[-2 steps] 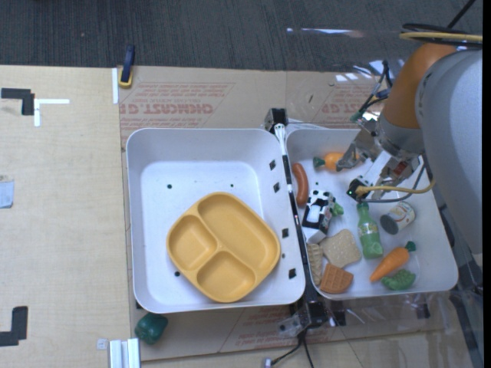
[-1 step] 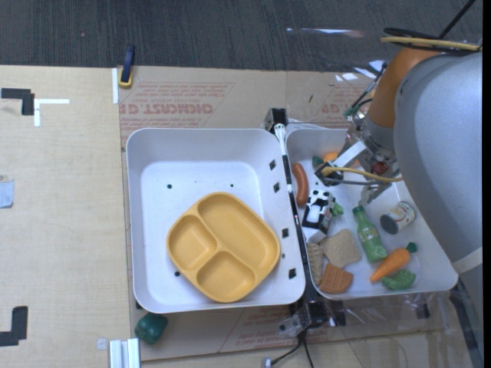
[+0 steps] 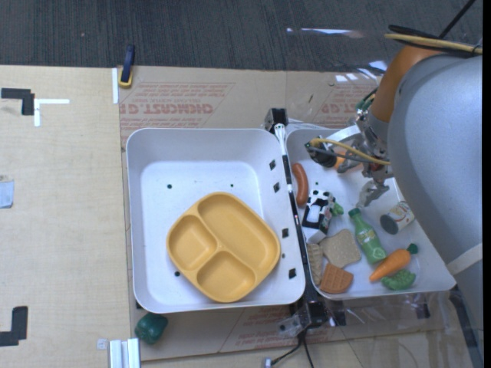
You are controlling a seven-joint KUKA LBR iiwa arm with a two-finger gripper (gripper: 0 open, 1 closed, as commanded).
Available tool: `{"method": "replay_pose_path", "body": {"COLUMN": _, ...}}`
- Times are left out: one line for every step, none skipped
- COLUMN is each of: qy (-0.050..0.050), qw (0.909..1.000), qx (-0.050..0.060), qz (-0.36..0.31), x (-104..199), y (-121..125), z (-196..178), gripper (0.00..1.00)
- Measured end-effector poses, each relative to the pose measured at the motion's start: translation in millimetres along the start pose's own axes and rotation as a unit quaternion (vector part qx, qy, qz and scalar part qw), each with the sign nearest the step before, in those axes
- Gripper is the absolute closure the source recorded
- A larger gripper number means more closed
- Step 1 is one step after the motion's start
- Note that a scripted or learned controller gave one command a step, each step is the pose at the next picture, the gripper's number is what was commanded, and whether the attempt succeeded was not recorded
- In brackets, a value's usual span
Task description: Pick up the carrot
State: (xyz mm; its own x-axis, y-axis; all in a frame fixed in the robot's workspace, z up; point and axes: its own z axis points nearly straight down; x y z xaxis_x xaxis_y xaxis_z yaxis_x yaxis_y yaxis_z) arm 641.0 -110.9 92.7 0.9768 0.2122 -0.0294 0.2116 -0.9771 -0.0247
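Note:
The carrot (image 3: 390, 264), orange with a green tip, lies at the front right of the right bin (image 3: 436, 276). It rests beside a green leafy toy (image 3: 399, 280) and just right of a green bottle (image 3: 368, 236). My gripper (image 3: 371, 184) hangs over the back right part of the same bin, well behind the carrot and apart from it. The grey arm covers the bin's right side. Nothing shows in the gripper.
The right bin also holds a red sausage (image 3: 300, 181), a black-and-white cow toy (image 3: 318, 208), a bread slice (image 3: 341, 248), a brown cookie (image 3: 335, 279) and a grey can (image 3: 397, 218). A yellow divided plate (image 3: 222, 245) lies in the left bin (image 3: 146, 205). A green toy (image 3: 152, 326) sits outside at the front.

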Motion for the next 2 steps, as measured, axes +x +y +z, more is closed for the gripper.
{"method": "replay_pose_path", "body": {"qy": 0.01, "qw": 0.9999, "qx": -0.01, "qz": 0.004, "x": -11.0, "y": -13.7, "z": 3.1, "gripper": 0.0}}
{"method": "replay_pose_path", "body": {"qy": 0.011, "qw": 0.9999, "qx": -0.01, "qz": 0.006, "x": -29.1, "y": -16.8, "z": 3.5, "gripper": 0.0}}
